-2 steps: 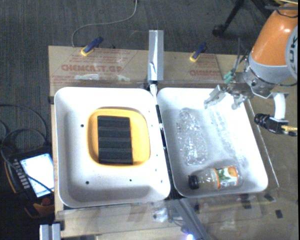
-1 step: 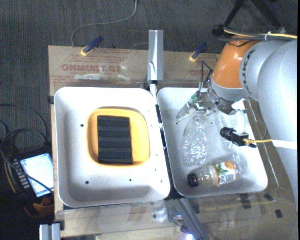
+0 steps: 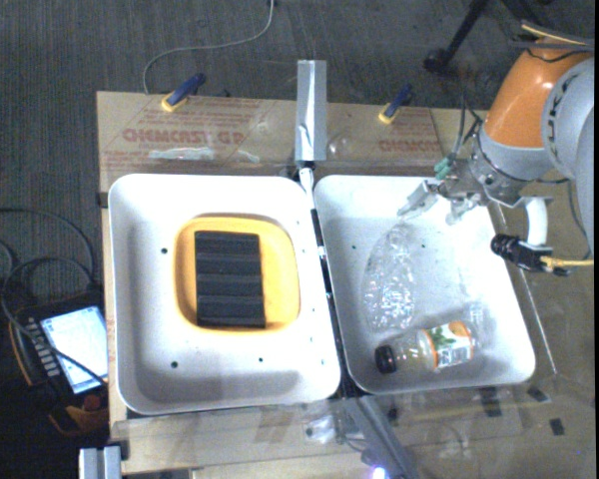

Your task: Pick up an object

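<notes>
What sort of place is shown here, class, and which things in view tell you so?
Probably a robotics lab: a robot arm reaches over two white bins on a bench clamped with clips, above a carpeted floor with loose cables.

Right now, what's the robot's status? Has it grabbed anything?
Gripper over right bin's far edge, holding nothing. Bottle and crumpled clear plastic lying untouched. Nothing blocking them.

Dark grey carpet floor [image 3: 70,38] surrounds the brown cardboard-topped surface [image 3: 130,133]; a thin pale cable [image 3: 220,40] loops across it, and black cords [image 3: 40,242] trail at left.
</notes>
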You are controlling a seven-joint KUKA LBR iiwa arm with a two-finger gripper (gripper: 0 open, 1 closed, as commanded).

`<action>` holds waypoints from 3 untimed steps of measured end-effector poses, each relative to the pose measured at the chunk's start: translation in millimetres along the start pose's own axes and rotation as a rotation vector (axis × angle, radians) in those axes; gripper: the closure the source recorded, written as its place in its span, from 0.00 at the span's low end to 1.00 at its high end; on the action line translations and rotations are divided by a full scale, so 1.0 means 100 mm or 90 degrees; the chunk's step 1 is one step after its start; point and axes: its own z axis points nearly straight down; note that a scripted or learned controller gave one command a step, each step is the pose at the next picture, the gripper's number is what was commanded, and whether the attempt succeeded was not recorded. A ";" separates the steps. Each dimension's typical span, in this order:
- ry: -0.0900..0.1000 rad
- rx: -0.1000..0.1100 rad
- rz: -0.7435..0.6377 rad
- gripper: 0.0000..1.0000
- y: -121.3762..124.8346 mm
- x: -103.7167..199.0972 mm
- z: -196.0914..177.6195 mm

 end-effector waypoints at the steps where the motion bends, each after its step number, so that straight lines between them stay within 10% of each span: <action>1: 0.007 -0.003 0.089 0.00 -0.62 -0.14 -0.12; 2: -0.007 -0.019 0.028 0.00 -1.21 -0.14 -0.32; 3: -0.006 -0.041 -0.034 0.00 -1.27 -0.12 -0.04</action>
